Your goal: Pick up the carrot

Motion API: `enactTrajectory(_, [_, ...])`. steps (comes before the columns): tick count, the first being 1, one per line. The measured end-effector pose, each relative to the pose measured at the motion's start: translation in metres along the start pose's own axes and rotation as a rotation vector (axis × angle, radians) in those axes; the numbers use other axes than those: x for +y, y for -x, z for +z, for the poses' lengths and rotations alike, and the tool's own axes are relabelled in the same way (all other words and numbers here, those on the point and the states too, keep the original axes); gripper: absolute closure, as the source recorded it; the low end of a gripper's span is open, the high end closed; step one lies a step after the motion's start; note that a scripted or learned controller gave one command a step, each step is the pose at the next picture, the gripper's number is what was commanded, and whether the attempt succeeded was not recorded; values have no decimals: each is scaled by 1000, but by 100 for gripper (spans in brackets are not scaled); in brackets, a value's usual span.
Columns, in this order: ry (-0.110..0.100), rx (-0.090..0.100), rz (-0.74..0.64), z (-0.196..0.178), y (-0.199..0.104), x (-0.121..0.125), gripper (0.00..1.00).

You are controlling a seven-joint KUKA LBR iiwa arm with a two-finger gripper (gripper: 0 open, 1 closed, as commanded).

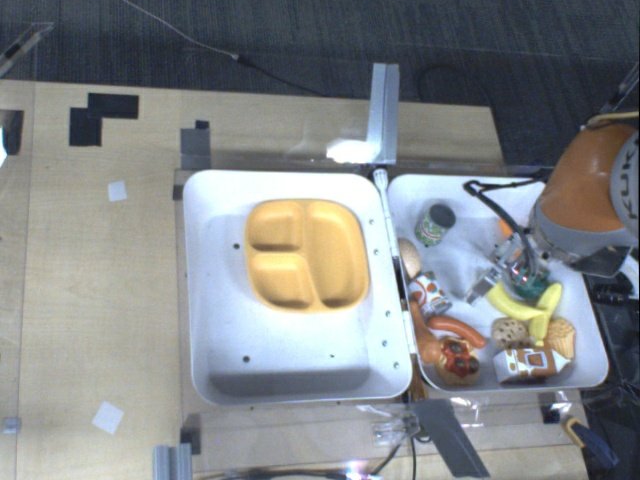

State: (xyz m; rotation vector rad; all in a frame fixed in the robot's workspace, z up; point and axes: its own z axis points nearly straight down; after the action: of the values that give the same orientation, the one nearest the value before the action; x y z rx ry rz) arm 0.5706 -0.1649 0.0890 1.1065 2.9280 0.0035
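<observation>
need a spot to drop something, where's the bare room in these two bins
Left bin: bare floor all around the yellow divided plate, widest along the near edge. Right bin: a small free patch at the far side, between the can and the gripper. Its near half is crowded with the sausage, banana, cookie and carton.

A robotics lab is indicated: a wooden bench (pixel 90 298) marked with black tape squares (pixel 103 114), two white bins (pixel 210 268) clamped by metal brackets (pixel 384 108), loose cables (pixel 150 23) laid over dark carpet (pixel 300 18)
</observation>
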Motion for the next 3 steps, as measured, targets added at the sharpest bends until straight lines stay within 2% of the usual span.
enactTrajectory(1, [4,8,212,1,50,1,0])
enactTrajectory(2, [0,0,256,0,12,-8,0])
enactTrajectory(3, [-2,1,306,2,63,20,0])
